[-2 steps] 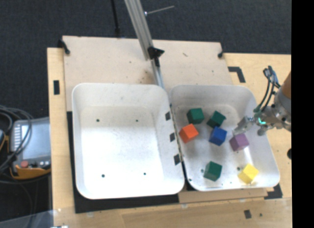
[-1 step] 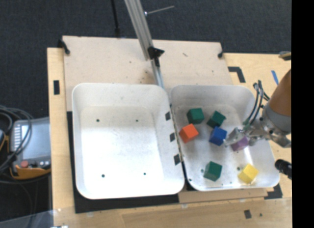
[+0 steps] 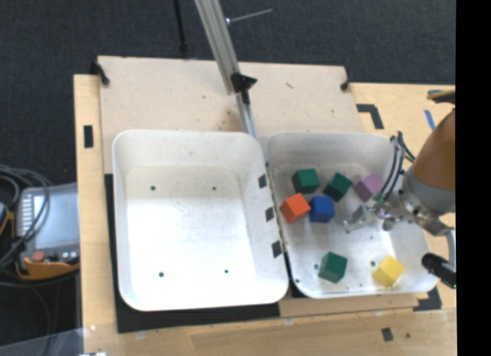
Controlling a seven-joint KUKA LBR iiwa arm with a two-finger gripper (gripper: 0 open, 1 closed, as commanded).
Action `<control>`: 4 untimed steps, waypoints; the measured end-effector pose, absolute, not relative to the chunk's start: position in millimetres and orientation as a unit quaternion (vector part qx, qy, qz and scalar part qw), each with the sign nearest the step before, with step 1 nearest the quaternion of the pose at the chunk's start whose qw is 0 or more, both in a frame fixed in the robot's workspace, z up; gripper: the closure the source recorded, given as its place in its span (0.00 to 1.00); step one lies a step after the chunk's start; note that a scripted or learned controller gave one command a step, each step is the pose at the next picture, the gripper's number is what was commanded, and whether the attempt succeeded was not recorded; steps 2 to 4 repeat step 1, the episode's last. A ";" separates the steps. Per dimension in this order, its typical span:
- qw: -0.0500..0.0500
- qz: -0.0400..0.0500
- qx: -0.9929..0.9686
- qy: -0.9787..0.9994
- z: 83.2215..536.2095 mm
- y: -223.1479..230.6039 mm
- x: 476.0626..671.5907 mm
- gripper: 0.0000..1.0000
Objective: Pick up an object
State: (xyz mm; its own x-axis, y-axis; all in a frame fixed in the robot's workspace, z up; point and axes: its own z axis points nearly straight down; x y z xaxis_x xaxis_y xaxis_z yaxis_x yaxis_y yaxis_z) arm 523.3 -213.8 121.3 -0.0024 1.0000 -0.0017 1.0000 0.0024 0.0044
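Note:
The right white bin (image 3: 307,147) holds several small blocks. A green block (image 3: 306,180), a dark green block (image 3: 337,186) and a purple block (image 3: 369,187) lie at the back. An orange block (image 3: 294,208) and a blue block (image 3: 321,209) sit side by side in the middle. Another green block (image 3: 333,266) and a yellow block (image 3: 388,271) lie near the front. My gripper (image 3: 372,222) hangs over the bin floor just below the purple block and right of the blue one. It is open, with nothing between its fingers.
The left white bin (image 3: 123,193) adjoins the right one. A slanted metal rail (image 3: 219,32) stands behind the bins. The grey and orange arm (image 3: 433,166) comes over the right bin's right wall. A pendant with cables (image 3: 42,228) lies off the bench at left.

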 end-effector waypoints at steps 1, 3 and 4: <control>0.003 0.001 0.708 0.706 129.8 -214.8 523.8 1.00; 0.003 0.001 0.708 0.706 129.8 -214.8 523.8 1.00; 0.003 0.001 0.708 0.706 129.8 -214.8 523.8 1.00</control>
